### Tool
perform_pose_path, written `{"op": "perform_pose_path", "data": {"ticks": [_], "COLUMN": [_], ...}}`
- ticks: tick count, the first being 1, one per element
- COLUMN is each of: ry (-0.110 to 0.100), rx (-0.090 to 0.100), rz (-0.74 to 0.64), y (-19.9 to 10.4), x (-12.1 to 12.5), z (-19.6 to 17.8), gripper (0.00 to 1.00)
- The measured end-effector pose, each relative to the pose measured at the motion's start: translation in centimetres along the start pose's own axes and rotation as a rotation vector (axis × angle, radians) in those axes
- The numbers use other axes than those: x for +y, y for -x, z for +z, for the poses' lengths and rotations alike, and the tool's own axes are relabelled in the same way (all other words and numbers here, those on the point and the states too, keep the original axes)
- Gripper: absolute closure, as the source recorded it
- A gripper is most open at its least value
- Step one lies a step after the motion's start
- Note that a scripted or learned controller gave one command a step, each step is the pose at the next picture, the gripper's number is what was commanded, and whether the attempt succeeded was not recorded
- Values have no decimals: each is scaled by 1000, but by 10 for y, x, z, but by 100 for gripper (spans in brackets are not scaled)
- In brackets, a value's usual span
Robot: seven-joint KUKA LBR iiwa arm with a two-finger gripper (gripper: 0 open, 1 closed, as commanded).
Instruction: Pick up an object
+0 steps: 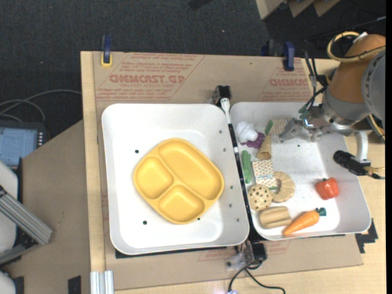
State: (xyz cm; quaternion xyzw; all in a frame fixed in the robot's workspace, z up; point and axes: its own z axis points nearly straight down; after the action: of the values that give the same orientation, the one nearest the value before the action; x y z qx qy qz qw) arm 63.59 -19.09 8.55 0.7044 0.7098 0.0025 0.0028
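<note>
Right bin [343,225] holds the pickable clutter; left bin [116,164] carries a yellow divided plate [177,179] near its centre, sitting flat, compartments up.

Arm [352,81] comes in from 3 o'clock and hangs over the right bin's 12 o'clock end. Gripper [294,129] is at the wrist's 9 o'clock side, low over the bin floor. I can't tell how wide it stands at this slant, and I see nothing between its tips, so I judge nothing is held.

Candidates, right bin, read from its centre:
- white lump [246,130] and purple piece [255,141] at 10 o'clock, touching, tucked against the left wall.
- cone [266,146] just beside them, tilted, nearest the gripper.
- green stick [247,166] along the left wall at 9 o'clock.
- cookie [260,196] and round cracker [282,187] at 7 o'clock, overlapping.
- bread roll [274,215] and carrot [301,221] at 6 o'clock, side by side near the front wall.
- red pepper [327,188] at 4 o'clock, alone, well apart from the rest.

My read: most items crowd the left wall, so grasps there risk fingers striking the rim or a neighbour. The pepper sits free, the cleanest target. The cone is closest to the gripper, but its tilt could let it slip. Pick not yet made.
</note>
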Motion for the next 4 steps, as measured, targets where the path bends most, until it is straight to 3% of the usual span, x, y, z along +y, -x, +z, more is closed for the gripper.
{"op": "perform_pose_path", "data": {"ticks": [1, 2, 3, 4], "ry": [-13, -12, -6, 2], "rx": [12, 10, 2, 4], "rz": [7, 6, 6, -8], "y": [29, 28, 30, -98], "x": [-96, -158, -156, -134], "z": [0, 0, -11, -77], "gripper": [0, 0, 100, 100]}}
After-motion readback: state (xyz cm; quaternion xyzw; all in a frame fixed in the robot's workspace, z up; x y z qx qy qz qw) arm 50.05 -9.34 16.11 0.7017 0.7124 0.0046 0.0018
